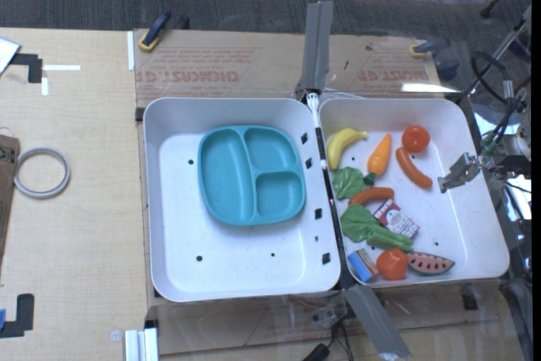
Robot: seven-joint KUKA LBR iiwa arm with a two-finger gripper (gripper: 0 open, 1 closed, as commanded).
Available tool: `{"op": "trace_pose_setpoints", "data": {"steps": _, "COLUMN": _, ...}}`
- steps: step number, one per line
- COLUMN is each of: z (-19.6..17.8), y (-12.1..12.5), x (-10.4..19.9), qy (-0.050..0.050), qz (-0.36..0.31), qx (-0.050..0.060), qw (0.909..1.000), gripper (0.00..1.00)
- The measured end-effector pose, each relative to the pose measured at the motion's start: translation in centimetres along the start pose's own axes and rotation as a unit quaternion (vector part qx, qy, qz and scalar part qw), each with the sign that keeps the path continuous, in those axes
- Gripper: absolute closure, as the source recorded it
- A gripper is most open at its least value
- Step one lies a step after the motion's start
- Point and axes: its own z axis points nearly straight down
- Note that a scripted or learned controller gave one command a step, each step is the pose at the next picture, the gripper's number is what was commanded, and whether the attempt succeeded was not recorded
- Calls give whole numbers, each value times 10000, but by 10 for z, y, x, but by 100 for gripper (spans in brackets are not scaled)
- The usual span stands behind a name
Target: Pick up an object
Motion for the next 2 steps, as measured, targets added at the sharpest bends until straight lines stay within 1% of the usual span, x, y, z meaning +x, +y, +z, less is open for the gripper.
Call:
{"op": "trace_pose_setpoints", "data": {"steps": 1, "z": 85, "y": 69, "x": -59, "qy": -2, "qz": 356, "qx": -1, "qw": 9994, "gripper": 0}}
{"op": "trace_pose_setpoints", "data": {"steps": 2, "z": 177, "y": 107, "x": -42, "qy": 17, "qz": 311, "qx": -15, "qw": 9995, "gripper": 0}}
